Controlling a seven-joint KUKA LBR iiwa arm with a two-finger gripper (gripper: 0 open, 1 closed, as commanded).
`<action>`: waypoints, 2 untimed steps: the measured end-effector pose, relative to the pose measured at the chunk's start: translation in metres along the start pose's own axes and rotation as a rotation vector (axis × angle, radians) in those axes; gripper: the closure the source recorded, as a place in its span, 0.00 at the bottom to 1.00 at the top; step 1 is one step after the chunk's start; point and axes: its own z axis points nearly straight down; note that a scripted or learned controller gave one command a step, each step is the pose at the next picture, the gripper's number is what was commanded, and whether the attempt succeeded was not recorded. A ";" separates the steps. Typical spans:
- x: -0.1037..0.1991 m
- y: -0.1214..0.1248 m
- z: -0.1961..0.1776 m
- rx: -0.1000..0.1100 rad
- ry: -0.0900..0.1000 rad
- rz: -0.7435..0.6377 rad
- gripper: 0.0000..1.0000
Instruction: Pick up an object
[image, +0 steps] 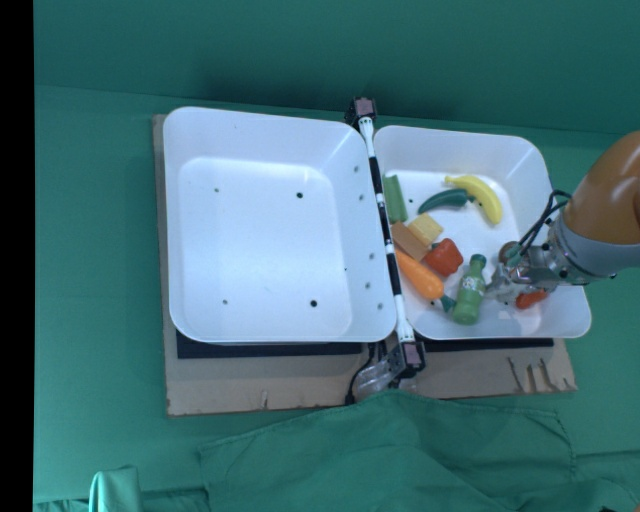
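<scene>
The right bin (528, 158) holds several toy foods. A green bottle (467, 293) lies near the bin's front, next to a red pepper (443, 257) and an orange carrot (420, 277). Behind them lie a yellow banana (481, 196), a dark green chili (443, 201), a green block (396, 198) and a yellow wedge (428, 229). My gripper (501, 287) is low in the front right of this bin, just right of the bottle. A small red piece (531, 298) shows under the wrist. Nothing visibly hangs from the gripper.
The left bin (260, 240) lies beside the right one, split from it by a black-and-white divider bar (383, 215). Both rest on a brown board (250, 400) over green cloth. A clamp (385, 372) sits at the front between the bins.
</scene>
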 end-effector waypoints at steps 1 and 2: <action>-0.001 0.002 -0.014 -0.005 -0.005 -0.002 1.00; -0.002 0.003 -0.025 -0.009 -0.008 0.002 1.00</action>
